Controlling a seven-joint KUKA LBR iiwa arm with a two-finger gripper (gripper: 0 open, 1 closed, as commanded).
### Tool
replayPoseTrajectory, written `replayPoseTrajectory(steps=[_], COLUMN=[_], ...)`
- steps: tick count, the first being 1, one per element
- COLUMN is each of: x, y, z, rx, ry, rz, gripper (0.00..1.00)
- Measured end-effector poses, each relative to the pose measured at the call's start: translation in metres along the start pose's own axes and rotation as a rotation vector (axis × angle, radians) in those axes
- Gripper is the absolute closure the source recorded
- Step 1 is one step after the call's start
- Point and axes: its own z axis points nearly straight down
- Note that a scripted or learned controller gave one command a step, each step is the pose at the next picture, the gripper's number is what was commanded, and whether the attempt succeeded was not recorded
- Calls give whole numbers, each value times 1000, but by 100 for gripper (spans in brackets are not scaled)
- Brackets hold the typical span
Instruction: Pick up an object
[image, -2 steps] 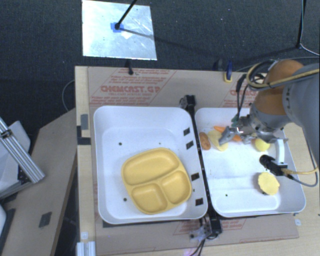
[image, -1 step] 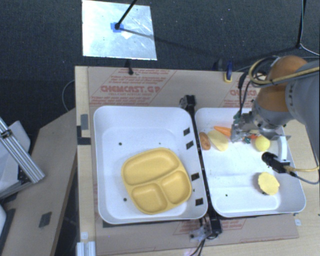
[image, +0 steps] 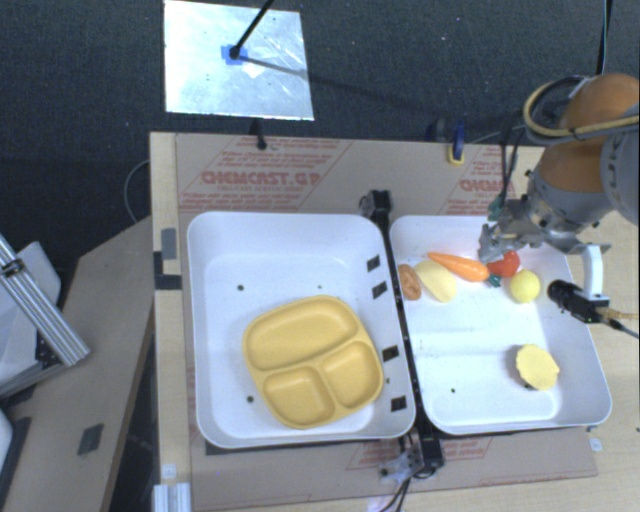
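Two white bins sit side by side, touching along a clipped centre seam. The left bin (image: 215, 330) holds one yellow three-compartment tray (image: 312, 358), lying toward its front right with bare floor along the back and left walls. The right bin (image: 480, 400) holds five small pieces: one orange carrot (image: 458, 265), one pale yellow piece (image: 435, 281) just beside it, one brownish-orange slice (image: 410, 281) near the seam, one round yellow fruit (image: 525, 287) and one yellow chunk (image: 538, 366) near the front right wall. The middle and front left floor lie open. The gripper (image: 497, 243) hangs over the back right corner, above the carrot's thick end and a small red piece (image: 507, 264); whether its fingers are spread or pressed together, I cannot tell.
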Motion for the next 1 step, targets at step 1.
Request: replayPoseTrajectory(steps=[1], x=[8], y=[-3], z=[-53], rx=[1], ry=[1], rz=[-2], gripper=[100])
